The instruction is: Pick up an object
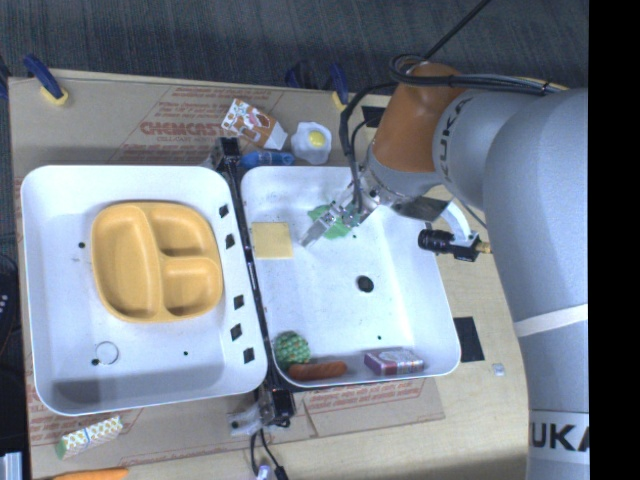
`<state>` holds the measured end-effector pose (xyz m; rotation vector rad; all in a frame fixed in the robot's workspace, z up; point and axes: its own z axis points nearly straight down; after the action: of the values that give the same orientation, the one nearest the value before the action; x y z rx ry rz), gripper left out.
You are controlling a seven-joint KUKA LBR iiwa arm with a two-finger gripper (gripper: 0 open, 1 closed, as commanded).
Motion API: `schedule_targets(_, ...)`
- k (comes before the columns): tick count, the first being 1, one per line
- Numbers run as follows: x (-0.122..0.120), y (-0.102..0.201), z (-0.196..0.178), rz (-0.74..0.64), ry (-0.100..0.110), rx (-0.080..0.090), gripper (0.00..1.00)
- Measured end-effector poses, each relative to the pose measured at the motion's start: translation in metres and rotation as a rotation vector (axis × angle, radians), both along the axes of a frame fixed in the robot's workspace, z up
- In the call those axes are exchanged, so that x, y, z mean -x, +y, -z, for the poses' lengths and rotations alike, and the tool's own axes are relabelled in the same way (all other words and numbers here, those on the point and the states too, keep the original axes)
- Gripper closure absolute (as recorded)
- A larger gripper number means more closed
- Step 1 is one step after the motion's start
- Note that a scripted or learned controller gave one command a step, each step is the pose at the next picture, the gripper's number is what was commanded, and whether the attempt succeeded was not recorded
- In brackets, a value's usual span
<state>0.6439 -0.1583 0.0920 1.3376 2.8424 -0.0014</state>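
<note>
green packet (330,218) between jaws (335,220)

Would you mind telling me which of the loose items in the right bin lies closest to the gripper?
The yellow square block, left of the gripper. The green ball, sausage and small box all lie along the bin's near edge.

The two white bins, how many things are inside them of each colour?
Yellow: 2, the divided tray and the flat square
Green: 2, the ball and the piece by the hand
Red-brown: 1, the sausage
Purple-pink: 1, the small box
Clear: 1, the little ring
Total: 7
</note>
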Motion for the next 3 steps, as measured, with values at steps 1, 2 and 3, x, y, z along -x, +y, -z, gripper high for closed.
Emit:
schedule_targets(1, 0.02, 0.052, 0.0, -0.031, 0.002, -0.001, 0.0)
schedule_targets(2, 0.089, 0.037, 0.001, 0.41, 0.005, -0.001, 0.0)
schedule_targets(3, 0.051, -0.013, 0.0, 0.236, 0.0, 0.0, 0.0)
